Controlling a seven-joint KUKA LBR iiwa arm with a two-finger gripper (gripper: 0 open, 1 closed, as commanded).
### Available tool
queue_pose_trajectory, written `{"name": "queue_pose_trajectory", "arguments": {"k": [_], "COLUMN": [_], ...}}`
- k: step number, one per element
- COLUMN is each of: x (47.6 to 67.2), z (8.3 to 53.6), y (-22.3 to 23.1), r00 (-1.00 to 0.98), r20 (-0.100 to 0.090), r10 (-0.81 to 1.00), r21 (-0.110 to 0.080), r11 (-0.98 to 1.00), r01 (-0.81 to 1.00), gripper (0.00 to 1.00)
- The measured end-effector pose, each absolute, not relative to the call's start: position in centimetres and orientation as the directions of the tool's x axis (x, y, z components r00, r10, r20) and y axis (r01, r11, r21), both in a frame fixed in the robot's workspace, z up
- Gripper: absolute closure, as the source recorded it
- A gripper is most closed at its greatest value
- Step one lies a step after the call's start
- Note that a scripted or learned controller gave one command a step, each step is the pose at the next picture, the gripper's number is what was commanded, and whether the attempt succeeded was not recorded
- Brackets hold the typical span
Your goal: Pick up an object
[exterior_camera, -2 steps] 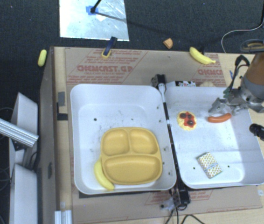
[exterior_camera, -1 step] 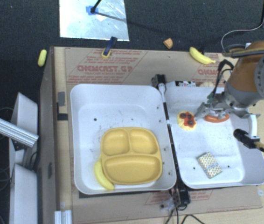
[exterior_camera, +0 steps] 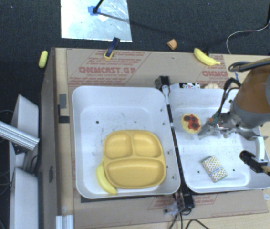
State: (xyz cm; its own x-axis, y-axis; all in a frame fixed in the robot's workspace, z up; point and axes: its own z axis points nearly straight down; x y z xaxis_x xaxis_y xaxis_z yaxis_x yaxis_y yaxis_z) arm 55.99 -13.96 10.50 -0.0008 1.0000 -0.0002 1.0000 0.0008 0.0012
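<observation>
Right bin (exterior_camera: 192,156): tool (exterior_camera: 206,129) low, just right of round toy (exterior_camera: 191,123). I cannot tell whether tool is open or closed. My judgement: centre over toy, descend straight, close squarely, keep clear of bin's left wall (exterior_camera: 173,132).

Grey arm (exterior_camera: 258,95) reaching in, claw (exterior_camera: 211,128) lowered

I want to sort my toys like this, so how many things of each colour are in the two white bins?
Yellow: 2 (divided plate, banana)
Yellow with red: 1 (toy pizza)
Pale patterned: 1 (small block)
Total: 4
Small bits at the right bin's far rim are too unclear to count.
</observation>
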Motion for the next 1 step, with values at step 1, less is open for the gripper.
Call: {"name": "queue_pose_trajectory", "arguments": {"k": [1], "x": [62.93], "z": [8.84], "y": [-10.15], "r00": [-0.005], "r20": [0.001], "r10": [1.000], "r21": [0.008], "r11": [0.005], "r01": [1.000], "gripper": [0.00]}}
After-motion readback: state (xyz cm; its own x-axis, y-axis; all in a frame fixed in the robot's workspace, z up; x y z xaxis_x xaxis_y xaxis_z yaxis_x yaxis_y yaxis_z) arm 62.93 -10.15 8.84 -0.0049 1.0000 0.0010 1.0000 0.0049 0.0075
